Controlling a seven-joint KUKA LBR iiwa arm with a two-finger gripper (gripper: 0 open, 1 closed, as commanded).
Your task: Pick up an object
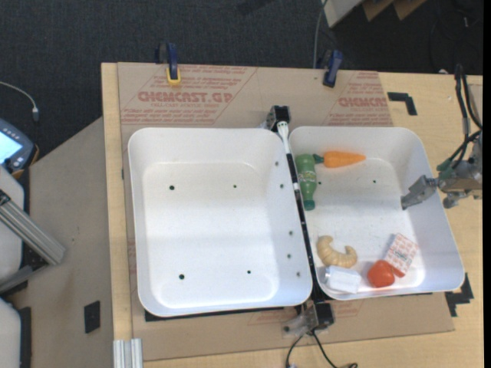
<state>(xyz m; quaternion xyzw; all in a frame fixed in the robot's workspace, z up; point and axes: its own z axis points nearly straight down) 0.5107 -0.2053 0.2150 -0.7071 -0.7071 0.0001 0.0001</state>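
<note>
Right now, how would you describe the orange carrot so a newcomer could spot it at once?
Look in the right bin, at its far end by the top wall. The carrot lies there sideways, its blunt end touching the green bottle. It is the only long, tapered orange item; the red-orange tomato at the near end is round.

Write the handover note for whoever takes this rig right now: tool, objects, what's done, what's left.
Tool: at the right bin's right wall, low over the bin; nothing seen in it, and whether it is open or shut is unclear.
Objects, all in the right bin: green bottle along the left wall, carrot at the far end, croissant, white block, red tomato and small packet at the near end.
Done: nothing picked yet.
Left: choose an object, grasp it, lift it.
</note>
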